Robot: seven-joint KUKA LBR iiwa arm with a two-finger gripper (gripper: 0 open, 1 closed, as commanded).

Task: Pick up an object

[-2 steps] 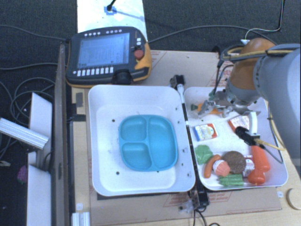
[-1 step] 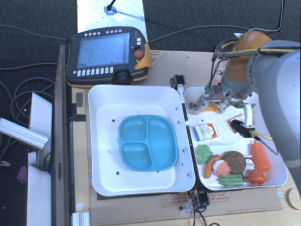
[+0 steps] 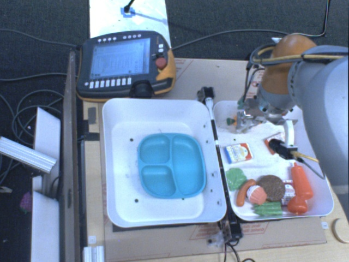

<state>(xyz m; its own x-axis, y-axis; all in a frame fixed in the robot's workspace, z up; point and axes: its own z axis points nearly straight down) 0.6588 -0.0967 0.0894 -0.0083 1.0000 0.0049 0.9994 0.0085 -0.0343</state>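
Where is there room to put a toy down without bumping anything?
The left bin has bare white floor all around the blue plate, widest along its far side. The plate's three sections are bare too. The right bin is crowded: toy food fills its near end, a small card lies in the middle, and the pincer hangs over its far end.

The tan bench [image 3: 185, 75] bears two white bins [image 3: 122, 162] side by side and a grey-orange teach pendant [image 3: 125, 61].
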